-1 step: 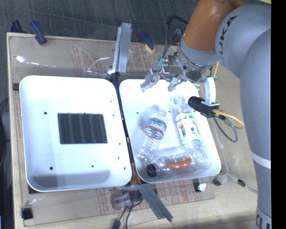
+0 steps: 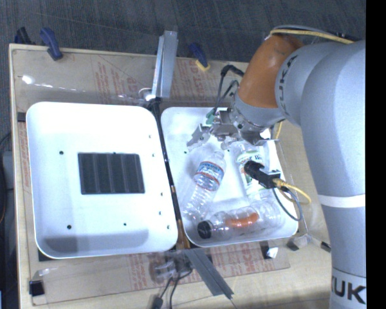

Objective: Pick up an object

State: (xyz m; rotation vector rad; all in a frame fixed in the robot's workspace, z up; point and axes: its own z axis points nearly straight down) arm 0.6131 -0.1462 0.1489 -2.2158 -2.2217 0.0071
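Camera view looks down on the bench at a slant, and the landmark for everything here is the right bin (image 2: pixel 174 124), the one the arm (image 2: pixel 321 108) has reached into.

Nearest the viewer, along that bin's front wall, a clear bottle with a black cap (image 2: pixel 235 223) lies on its side, its long axis running across the bin, cap toward the divider between the two bins. Something orange-red shows through its plastic.

Just behind it, toward the bin's middle, a clear water bottle with a blue-and-white label (image 2: pixel 206 180) lies tilted, its long axis running from the front-left of the bin up toward the back-right. Its upper end points almost at the gripper (image 2: pixel 213 132), which hangs over the back half of the bin, just beyond that end. This is the relation the pick likely turns on: the labelled bottle lies in front of the tool, so the fingers would probably need to close across its narrow width, not along its length.

To the right of that bottle, a green-and-white packet (image 2: pixel 251 163) lies partly under the gripper's cabling and a black connector (image 2: pixel 257 172), which crowd that side.

Whether the fingers are spread or closed cannot be told from this angle; nothing is seen held between them.

Left of the right bin sits the left bin (image 2: pixel 45 127), with a dark ribbed panel (image 2: pixel 111 173) on its floor.
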